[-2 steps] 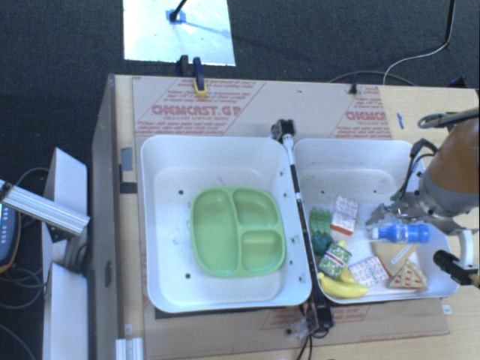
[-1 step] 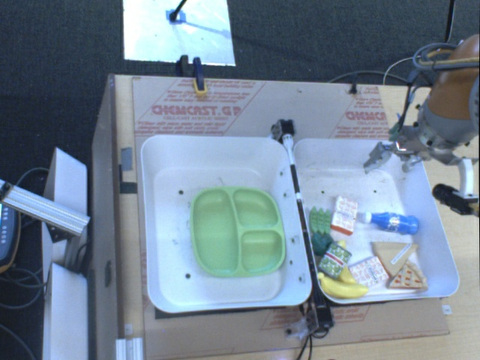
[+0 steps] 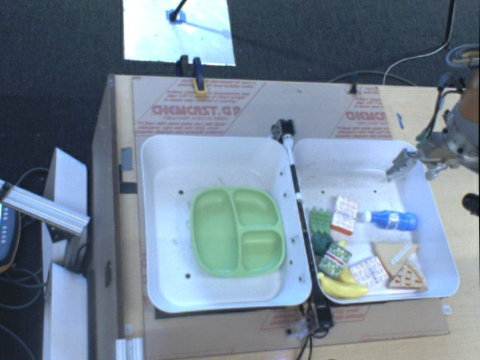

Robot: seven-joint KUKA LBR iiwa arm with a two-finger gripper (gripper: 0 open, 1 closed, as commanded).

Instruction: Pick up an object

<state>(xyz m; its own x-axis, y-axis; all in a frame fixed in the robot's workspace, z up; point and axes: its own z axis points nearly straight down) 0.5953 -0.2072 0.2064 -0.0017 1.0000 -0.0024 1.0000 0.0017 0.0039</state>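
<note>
The hand (image 3: pixel 417 164) hung spread and unladen above the right bin (image 3: pixel 375 153); the isolated blue bottle (image 3: pixel 390 219) looked the easiest target, best approached straight down.

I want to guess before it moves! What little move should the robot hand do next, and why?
Probably move down toward the blue bottle. The gripper hangs open above the right bin with nothing between its fingers, and the bottle lies nearest, apart from the other toys.

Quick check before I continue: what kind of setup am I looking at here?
Likely a lab pick-and-place test bench: two shallow white plastic bins, toy food like a yellow plastic banana, and a grey robot arm's claw.
</note>
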